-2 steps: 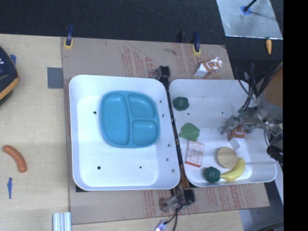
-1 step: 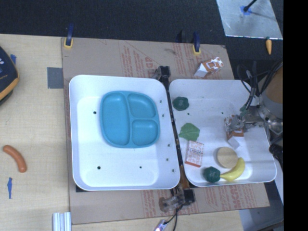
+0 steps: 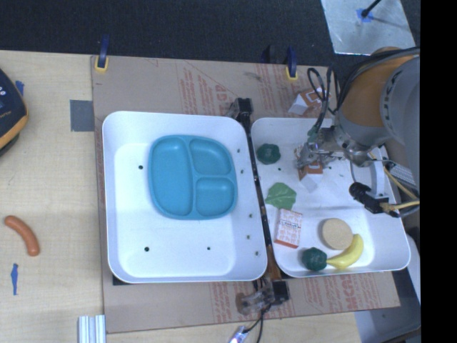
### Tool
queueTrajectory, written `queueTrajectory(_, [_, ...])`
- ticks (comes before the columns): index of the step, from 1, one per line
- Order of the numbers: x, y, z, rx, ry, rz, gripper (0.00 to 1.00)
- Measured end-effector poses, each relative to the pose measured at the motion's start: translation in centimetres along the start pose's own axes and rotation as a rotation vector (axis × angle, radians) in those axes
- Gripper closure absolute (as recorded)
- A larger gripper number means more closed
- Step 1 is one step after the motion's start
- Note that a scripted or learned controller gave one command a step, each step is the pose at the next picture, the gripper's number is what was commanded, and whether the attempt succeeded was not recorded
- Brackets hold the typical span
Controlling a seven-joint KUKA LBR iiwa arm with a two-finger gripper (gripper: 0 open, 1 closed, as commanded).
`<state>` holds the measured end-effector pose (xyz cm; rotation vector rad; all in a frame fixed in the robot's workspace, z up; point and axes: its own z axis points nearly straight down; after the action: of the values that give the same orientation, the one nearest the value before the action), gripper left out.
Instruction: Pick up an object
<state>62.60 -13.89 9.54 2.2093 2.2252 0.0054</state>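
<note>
Fruit sits nearest us in the right bin (image 3: 400,252): a yellow banana (image 3: 347,253) curls along the front wall, with a dark green round piece (image 3: 313,259) touching its left end and a tan round cookie (image 3: 335,233) just behind it. Left of the cookie we see a small red-and-white packet (image 3: 288,228), and behind that a light green leaf (image 3: 280,194). Farther back, a dark green lump (image 3: 268,153) lies near the bin's rear left corner. In the left bin (image 3: 121,249) a blue divided plate (image 3: 192,175) lies toward the back. On the bench (image 3: 50,191), well apart from both bins, lies an orange sausage (image 3: 23,234). The gripper (image 3: 314,161) hangs over the rear of the right bin, between the dark green lump and the arm's grey body; we cannot tell how its fingers stand, nor whether anything is between them.
</note>
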Motion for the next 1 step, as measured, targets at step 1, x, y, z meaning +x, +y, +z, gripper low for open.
queueTrajectory(1, [5.31,-4.17,-9.72,0.009,0.002,0.002,1.00])
